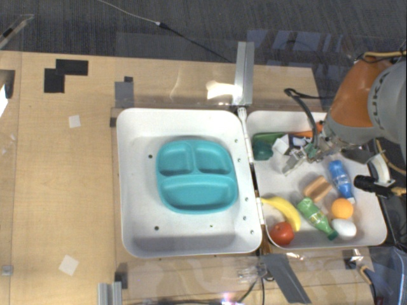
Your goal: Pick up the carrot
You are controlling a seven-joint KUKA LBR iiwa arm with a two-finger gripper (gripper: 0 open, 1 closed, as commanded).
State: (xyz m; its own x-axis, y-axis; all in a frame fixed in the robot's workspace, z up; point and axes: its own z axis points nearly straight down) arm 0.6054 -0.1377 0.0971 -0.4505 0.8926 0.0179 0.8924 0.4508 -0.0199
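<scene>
A thin sliver of orange, the carrot (307, 133), shows at the back of the right bin (379, 234), mostly hidden behind the wrist. My gripper (300, 158) is low in that bin, just in front of the carrot and slightly to its left. Its fingers (290, 164) look open, and I see nothing between them. The grey arm with its orange band (356, 100) comes in from the right.
Near the gripper lie a dark green item (263, 146), a white crumpled thing (280, 146), a blue bottle (339, 178) and a tan roll (316, 187). Further forward are a banana (284, 210), green bottle (316, 213), orange (343, 208), white egg (344, 227) and red fruit (282, 233). The left bin (137, 234) holds a teal divided plate (196, 175).
</scene>
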